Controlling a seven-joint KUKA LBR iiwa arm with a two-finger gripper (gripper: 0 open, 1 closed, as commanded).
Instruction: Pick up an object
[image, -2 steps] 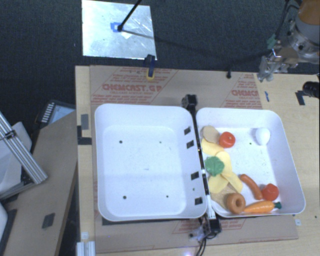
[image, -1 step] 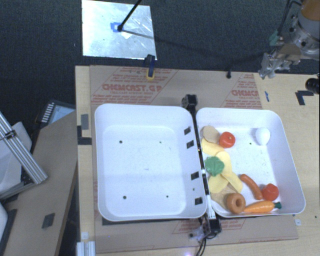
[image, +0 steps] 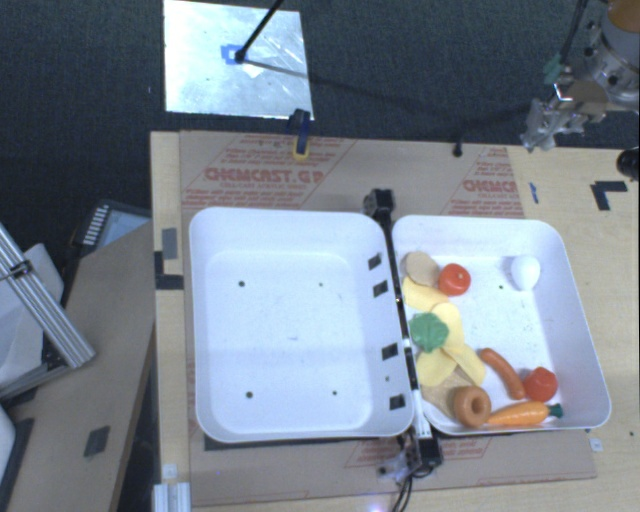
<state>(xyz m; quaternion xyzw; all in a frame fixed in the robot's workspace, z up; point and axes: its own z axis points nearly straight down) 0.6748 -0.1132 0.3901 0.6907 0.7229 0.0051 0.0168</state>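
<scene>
**Waiting above the bins, nothing picked**

Hovering at the surface's far right corner, pincer (image: 548, 118) state impossible to tell. Lying untouched in the right bin (image: 570, 310): tomato (image: 455, 279), egg (image: 524, 271), carrot (image: 517, 414), doughnut (image: 470, 405). Reach, descent, grasp and lift all left.

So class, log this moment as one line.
tool: raised, beyond right bin | held: nothing seen | toy food: in right bin | left bin: untouched

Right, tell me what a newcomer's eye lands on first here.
The bright toy food heaped in the right bin draws the eye: a red tomato, green broccoli, a doughnut and a carrot near its front edge. A white egg lies apart toward the back. The pincer hangs beyond the bins, top right.
</scene>
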